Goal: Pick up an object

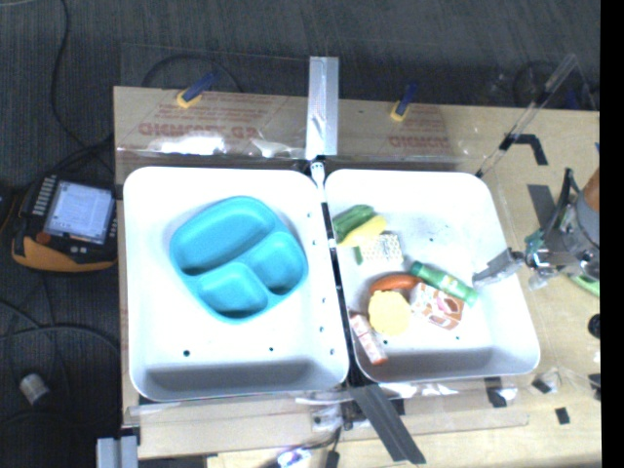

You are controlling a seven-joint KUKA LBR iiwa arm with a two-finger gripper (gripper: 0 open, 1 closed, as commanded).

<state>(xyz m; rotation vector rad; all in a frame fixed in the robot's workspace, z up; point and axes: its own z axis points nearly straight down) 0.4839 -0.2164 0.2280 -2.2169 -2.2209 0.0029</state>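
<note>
Nothing is picked up yet: the claw (499, 267) hangs at the right bin's (507, 344) edge, its state I cannot tell, with the green bottle (444, 282) nearby.

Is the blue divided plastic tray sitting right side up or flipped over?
Right side up: the blue divided plastic tray in the left white bin shows its three hollow compartments facing upward.

Single fixed camera above the bench (195, 115), looking down at a slant, both white bins (156, 359) within frame
</note>
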